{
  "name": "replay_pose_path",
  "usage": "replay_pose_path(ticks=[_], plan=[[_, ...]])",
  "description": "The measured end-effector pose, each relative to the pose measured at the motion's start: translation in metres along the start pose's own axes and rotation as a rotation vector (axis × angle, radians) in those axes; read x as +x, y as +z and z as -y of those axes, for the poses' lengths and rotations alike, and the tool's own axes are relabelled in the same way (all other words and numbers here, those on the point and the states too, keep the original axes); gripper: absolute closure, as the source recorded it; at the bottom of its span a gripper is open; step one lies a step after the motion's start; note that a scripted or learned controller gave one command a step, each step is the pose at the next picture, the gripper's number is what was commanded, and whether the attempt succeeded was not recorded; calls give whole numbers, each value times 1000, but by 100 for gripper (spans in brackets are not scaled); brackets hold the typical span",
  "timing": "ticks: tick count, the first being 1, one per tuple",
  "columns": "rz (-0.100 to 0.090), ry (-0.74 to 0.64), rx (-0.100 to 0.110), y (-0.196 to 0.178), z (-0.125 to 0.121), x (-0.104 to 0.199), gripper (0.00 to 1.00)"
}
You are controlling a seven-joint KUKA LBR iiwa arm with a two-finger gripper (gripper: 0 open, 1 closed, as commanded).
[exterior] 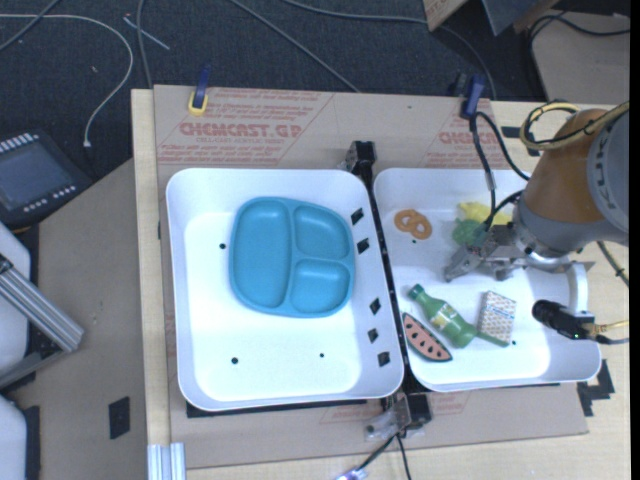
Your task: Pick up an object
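The jaws are sitting under the wrist from this angle, so I cannot tell whether they are released or clenched; nothing is showing clearly between them. The gripper is hanging low inside the right bin, toward its middle, with the grey arm and its orange band reaching in from the right over the bin's far right corner.

The objects for picking are all lying in that right bin. A yellow and green toy vegetable is resting just beyond the gripper, close to touching it or touching it; which one cannot be told. A brown pretzel is lying to the left of the vegetable, near the wall between the bins. In front of the gripper, a green toy bottle is lying on its side at a slant, and a watermelon slice is lying just beside it at the near left of the bin. A small speckled block is sitting to the right of the bottle, near the bottle's base.

In the left bin, a blue divided plate is lying flat, well apart from the gripper.
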State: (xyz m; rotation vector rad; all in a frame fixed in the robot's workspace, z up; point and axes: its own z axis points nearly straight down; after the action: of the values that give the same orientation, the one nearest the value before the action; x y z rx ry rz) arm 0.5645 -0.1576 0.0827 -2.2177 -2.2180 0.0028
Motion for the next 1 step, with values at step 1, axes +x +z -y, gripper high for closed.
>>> replay_pose_path(ticks=[1], plan=[[0,0,-5,-14,-1,0,100]])
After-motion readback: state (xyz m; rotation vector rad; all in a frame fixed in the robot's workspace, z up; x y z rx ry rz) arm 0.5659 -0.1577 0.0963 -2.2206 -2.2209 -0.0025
